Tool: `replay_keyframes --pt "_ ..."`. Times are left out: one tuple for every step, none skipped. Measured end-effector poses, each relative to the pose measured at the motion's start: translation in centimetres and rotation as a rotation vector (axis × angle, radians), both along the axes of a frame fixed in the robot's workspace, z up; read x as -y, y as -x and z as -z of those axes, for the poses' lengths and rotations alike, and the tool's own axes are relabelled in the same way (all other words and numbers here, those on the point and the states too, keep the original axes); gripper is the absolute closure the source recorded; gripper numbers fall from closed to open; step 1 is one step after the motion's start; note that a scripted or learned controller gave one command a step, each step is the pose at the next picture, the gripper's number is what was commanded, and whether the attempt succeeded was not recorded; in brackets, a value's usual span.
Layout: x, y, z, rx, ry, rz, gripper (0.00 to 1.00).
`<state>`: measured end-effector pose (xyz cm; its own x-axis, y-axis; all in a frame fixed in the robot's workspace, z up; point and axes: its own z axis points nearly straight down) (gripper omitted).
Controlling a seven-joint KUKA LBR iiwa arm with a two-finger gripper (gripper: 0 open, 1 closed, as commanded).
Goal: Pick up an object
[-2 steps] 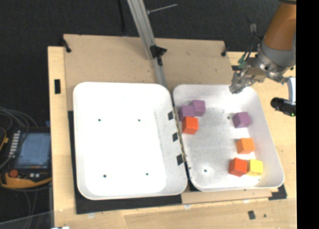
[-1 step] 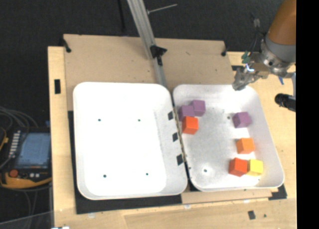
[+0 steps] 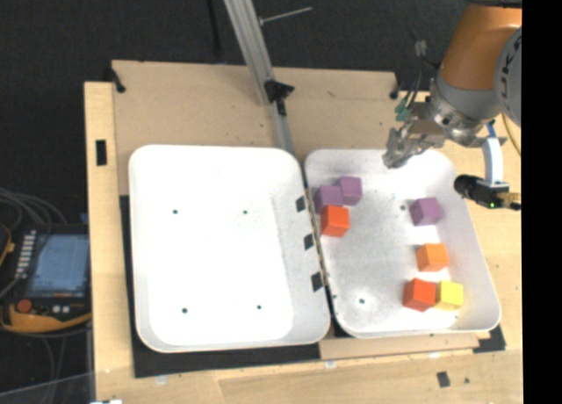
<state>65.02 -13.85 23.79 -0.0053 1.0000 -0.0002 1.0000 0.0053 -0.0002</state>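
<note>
The grey arm (image 3: 479,60) with its orange band reaches in over the far right corner of the desk (image 3: 193,99), and its tool (image 3: 397,155) hangs over the far edge of the right bin (image 3: 386,323). Nothing shows between its tips, and whether the tips are apart or together cannot be told from this slant.

The right bin carries seven blocks. Near its left wall, toward the far side, sit two purple blocks touching each other — one (image 3: 351,188) a little farther back, the other (image 3: 329,196) just beside it toward the divider — with an orange-red block (image 3: 335,220) touching them on the near side. Well apart from that cluster, toward the bin's right wall, a lone purple block (image 3: 426,210) lies nearest the tool. Nearer the front edge on that same side is an orange block (image 3: 432,256), and close to the bin's near right corner a red-orange block (image 3: 421,293) sits touching a yellow block (image 3: 451,294).

The left bin (image 3: 145,218) lies beside the right one, their walls meeting along the middle of the desk. A slanted metal post (image 3: 250,29) rises from the far edge — its foot near where the bins meet.
</note>
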Motion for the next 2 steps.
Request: replay_keyframes --pt "-5.4 2.2 -0.4 0.001 -0.001 -0.001 1.00" --pt "-11.0 3.0 -1.3 0.001 -0.002 -0.003 1.00"
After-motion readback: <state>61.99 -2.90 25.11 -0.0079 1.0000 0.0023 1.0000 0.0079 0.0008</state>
